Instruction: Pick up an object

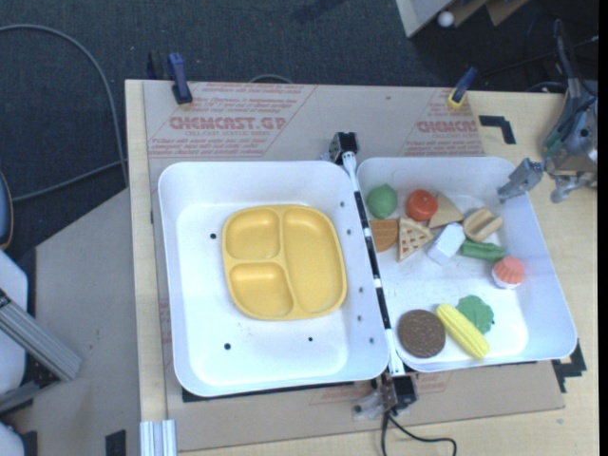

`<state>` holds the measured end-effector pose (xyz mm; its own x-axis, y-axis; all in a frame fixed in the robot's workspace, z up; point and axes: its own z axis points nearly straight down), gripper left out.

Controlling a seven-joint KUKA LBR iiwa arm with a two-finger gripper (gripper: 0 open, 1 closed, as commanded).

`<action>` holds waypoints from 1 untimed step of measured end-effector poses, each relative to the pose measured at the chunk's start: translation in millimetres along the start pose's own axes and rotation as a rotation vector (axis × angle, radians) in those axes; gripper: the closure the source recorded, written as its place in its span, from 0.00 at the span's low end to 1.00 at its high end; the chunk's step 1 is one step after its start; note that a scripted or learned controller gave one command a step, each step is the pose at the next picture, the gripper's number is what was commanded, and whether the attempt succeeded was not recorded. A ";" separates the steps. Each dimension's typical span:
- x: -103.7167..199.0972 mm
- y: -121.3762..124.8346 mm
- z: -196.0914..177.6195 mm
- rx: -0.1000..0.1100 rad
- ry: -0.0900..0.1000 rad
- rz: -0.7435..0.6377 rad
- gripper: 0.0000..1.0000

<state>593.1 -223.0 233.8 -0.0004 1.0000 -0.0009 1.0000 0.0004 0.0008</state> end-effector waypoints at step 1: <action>21.7 -64.3 120.2 -0.003 -0.001 0.001 0.00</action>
<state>528.9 -201.4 113.6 0.0001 1.0000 -0.0019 1.0000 -0.0001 0.0033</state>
